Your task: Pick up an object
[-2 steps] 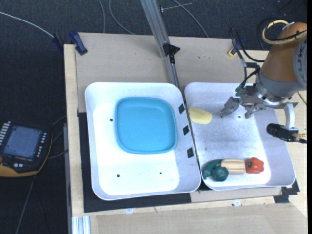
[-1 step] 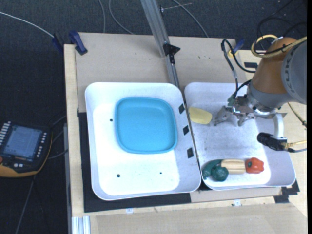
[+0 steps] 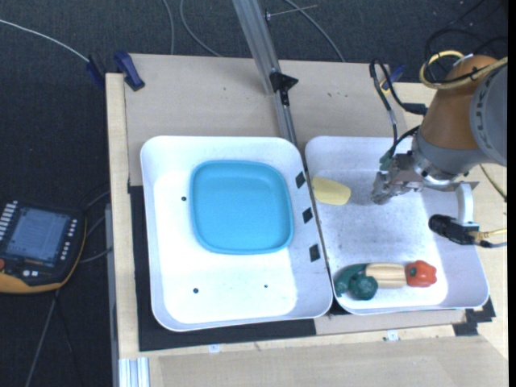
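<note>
Fingers (image 3: 389, 185) low in right bin (image 3: 403, 232) — state perhaps closed, cannot tell.

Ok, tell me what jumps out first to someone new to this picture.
The big blue plate in the left bin grabs the eye first. Next is the orange-banded arm reaching into the right bin, its pincer low beside a pale yellow object. Along that bin's near edge lie a green object, a tan stick and a red piece.
</note>
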Robot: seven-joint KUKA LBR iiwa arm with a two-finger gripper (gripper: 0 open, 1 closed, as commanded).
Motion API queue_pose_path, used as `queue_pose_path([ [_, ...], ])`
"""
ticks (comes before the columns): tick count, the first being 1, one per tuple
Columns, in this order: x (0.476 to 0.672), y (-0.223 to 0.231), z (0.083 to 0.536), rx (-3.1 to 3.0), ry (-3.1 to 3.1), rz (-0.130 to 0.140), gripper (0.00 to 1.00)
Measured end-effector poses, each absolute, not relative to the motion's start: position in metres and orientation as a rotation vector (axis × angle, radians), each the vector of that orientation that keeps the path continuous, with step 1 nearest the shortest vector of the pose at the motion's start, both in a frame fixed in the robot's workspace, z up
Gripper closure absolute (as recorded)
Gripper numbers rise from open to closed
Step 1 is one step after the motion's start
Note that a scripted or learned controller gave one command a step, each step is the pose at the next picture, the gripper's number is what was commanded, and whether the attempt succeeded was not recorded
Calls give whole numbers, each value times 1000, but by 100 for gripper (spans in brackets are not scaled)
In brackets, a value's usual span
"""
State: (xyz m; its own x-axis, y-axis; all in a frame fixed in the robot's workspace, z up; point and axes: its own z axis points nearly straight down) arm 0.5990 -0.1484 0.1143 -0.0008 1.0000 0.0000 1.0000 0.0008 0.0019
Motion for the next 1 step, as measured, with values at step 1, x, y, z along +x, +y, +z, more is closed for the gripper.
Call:
queue_pose_path([
  [1, 604, -143, 175, 2218, 2219, 5, 100],
])
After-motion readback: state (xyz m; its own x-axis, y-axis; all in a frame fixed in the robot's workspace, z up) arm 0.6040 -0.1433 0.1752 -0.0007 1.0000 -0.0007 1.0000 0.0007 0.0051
